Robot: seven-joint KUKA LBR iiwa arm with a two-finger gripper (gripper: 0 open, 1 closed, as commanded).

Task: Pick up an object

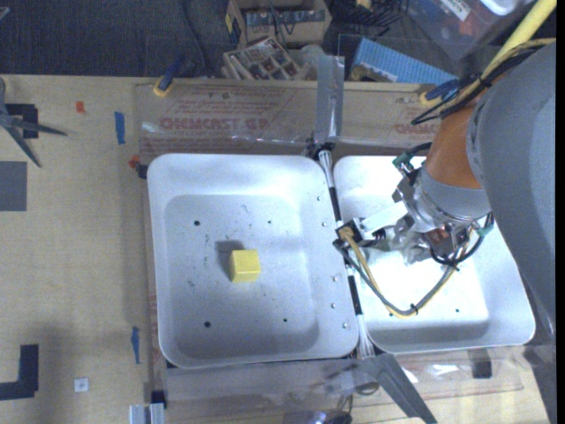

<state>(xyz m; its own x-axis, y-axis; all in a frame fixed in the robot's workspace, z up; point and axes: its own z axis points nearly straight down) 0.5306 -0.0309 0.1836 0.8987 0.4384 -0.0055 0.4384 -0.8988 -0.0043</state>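
A small yellow block (245, 265) lies on the floor of the left bin (177, 184), a little left of its middle. My gripper (415, 241) hangs over the right bin (503, 325), near that bin's left half, well to the right of the block. The grey arm with its orange band comes in from the upper right and covers much of the right bin. Cables and the wrist body crowd the gripper.
A yellow-and-black cable (388, 299) loops from the divider between the bins across the right bin's floor. A metal post (328, 104) stands behind the bins at the divider. Clear plastic sheeting lies on the bench behind the bins.
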